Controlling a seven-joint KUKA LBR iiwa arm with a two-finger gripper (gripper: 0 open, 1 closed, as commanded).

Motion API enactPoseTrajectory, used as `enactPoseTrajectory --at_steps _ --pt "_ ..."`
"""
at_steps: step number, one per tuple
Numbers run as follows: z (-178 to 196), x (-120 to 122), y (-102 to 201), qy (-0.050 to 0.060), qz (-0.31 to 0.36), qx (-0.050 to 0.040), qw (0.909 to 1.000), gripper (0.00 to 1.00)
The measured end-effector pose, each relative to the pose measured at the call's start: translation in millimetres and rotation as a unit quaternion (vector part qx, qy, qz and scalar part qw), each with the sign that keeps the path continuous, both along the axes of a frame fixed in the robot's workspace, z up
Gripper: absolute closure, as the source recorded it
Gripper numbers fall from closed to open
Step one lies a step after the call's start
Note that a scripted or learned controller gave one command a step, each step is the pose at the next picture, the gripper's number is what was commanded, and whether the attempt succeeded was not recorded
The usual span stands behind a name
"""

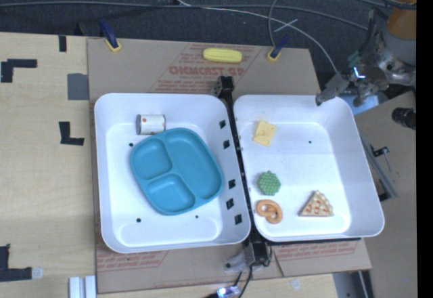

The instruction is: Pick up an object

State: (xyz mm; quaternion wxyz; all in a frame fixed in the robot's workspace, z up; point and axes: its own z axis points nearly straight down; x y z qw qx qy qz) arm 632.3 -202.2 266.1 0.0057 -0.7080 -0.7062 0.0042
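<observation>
**Arm parked off the right bin's far corner, nothing held**

While both bins sit side by side on a cardboard sheet point(203, 73), the left bin point(111, 154) carries a blue divided plate point(176, 170) lying flat near its middle, and a small white cylinder point(151, 123) on its side just beyond the plate's far-left edge. A yellow banana-shaped item point(222, 55) lies on the cardboard beyond the bins, well apart from everything else. Cables run across the dark floor at the top.

The right bin point(352, 175) holds four small pieces: a yellow cheese wedge point(264, 133) toward the far left, a green bumpy piece point(269, 183) near the centre-left, a pretzel point(268, 211) just below it, and a pizza slice point(316, 205) to the pretzel's right. None touch each other; nothing stands over them.

The gripper point(338, 90) hangs at the right bin's far right corner, above the rim, the arm's wrist reaching in from the upper right. Whether it is apart or closed cannot be told. All four pieces lie well apart from it; the cheese wedge is nearest.
</observation>
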Motion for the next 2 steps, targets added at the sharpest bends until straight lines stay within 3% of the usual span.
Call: enactPoseTrajectory --at_steps 1,2 --pt "9 2 1 -0.006 0.002 -0.0014 1.0 0.0" --pt "-40 0 9 -0.004 0.002 -0.0012 1.0 0.0"
